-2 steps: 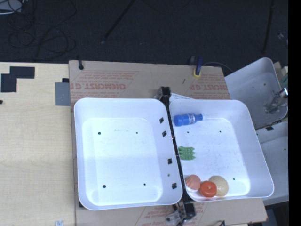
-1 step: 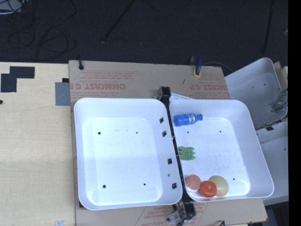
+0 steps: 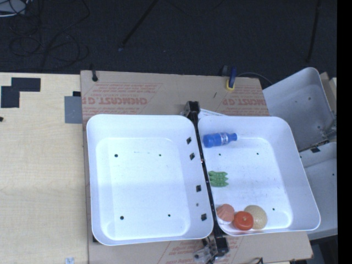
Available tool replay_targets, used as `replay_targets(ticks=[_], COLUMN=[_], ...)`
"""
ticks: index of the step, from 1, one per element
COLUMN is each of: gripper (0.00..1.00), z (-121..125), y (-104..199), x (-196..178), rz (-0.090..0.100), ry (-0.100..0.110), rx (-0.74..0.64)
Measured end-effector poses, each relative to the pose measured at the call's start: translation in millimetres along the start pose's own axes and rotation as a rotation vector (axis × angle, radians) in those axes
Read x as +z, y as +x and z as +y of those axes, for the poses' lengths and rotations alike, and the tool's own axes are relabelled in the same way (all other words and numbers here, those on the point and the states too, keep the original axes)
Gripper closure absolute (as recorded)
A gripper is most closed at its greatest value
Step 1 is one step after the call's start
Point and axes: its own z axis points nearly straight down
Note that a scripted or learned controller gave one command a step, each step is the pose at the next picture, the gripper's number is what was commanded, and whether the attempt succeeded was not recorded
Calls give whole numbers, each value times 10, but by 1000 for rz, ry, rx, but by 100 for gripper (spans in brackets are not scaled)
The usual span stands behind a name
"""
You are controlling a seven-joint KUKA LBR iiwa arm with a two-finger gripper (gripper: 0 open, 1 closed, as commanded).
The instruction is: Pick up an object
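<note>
The right bin (image 3: 286,147) holds a bottle (image 3: 219,139), green piece (image 3: 218,179) and, perhaps, toy foods (image 3: 242,218), awaiting picking; jaws' state untellable.

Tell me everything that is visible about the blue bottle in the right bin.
The blue bottle lies on its side near the far left corner of the right bin, close to the divider between the bins. Its body is blue and looks like plastic, with a paler band near the middle; its narrower end points right. It rests on the bin floor, apart from the green item nearer the camera.
</note>
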Motion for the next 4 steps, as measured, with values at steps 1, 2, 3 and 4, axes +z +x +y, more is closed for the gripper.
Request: replay_targets(ticks=[1,2,3,4], gripper=[100,100,100,100], z=[2,-204,-446,-165], y=[-2,62,6,-7], x=[-95,-29,1579,153], rz=[-1,0,6,-6], ry=[-2,0,15,-14], rx=[-2,1,2,-4])
